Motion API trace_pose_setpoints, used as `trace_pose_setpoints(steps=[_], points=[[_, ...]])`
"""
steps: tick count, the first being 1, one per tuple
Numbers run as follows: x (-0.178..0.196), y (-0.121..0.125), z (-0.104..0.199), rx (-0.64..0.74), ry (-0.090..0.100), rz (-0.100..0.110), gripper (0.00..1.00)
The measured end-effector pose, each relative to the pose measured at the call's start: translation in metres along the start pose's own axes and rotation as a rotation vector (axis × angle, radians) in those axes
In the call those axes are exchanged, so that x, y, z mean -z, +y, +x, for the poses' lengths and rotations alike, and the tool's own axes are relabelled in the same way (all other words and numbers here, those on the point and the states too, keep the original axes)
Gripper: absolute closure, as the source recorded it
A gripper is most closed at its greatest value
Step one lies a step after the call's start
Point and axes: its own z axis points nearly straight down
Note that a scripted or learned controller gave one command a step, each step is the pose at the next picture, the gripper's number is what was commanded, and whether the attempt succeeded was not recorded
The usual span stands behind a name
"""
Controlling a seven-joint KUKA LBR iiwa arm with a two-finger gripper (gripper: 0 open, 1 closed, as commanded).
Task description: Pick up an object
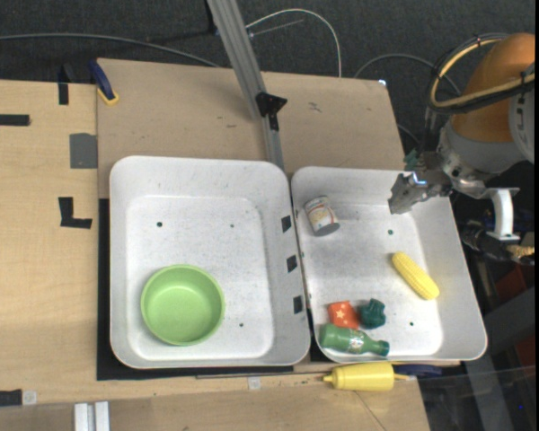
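Camera view, from where I sit, has the grey arm with its orange band (499,79) coming in from the right, and its hand (404,197) hangs over the upper right corner of the right-hand shallow white bin (449,241). I can see a dark grey tip pointing down and left toward the bin's rim, but I cannot tell whether the hand is spread or pressed together, and nothing shows held in it. It touches none of the objects as far as I can judge. In that right bin I count a small grey and white can with a reddish label (321,215) lying near the upper left, well apart from the hand; a yellow corn-shaped plastic piece (415,275) lying at a slant below the hand, nearer the right wall; a small orange-red block (343,313) just beside a dark teal lump (372,312) near the lower edge; and a green plastic bottle (352,340) lying on its side just under those two. A yellow plastic bottle (362,377) lies outside the bin on the tan wooden surface (189,115), just beside the bin's front rim. The left-hand shallow white bin (198,196) carries a round light green plastic bowl (182,304) in its lower left part, upright. A grey metal pole (241,43) slants down from the top to the joint between the two bins.
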Motion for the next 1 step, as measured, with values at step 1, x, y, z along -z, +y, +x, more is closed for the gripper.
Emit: trace_pose_setpoints(steps=[1], points=[[0.0451, -0.0028, 0.0058, 0.001, 0.001, 0.000, 1.00]])
